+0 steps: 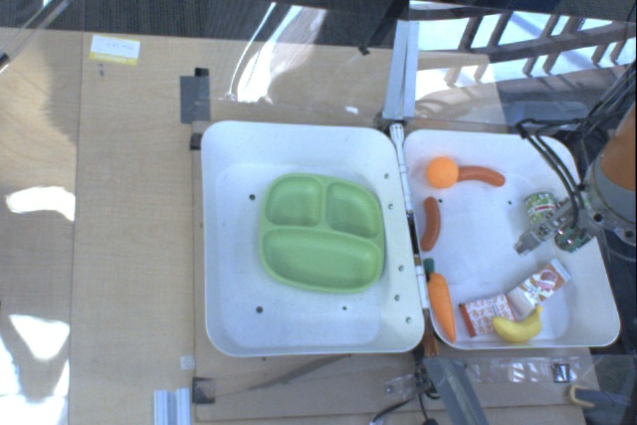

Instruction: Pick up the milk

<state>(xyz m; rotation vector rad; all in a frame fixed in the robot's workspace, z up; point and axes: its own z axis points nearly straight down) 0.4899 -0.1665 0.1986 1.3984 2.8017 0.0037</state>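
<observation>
The milk looks like the small white and red carton (542, 285) lying tilted near the front right of the right bin (597, 314). My gripper (537, 236) hangs over the right side of that bin, a little behind and above the carton. A green and white packet (540, 206) lies just behind the gripper. The grey arm and its cables come in from the right edge.
The right bin also holds an orange ball (442, 172), two sausages (480, 177) (430, 223), a carrot (441, 306), a red and white box (485, 316) and a banana (519, 327). A green divided plate (322, 232) lies in the left bin (229, 314).
</observation>
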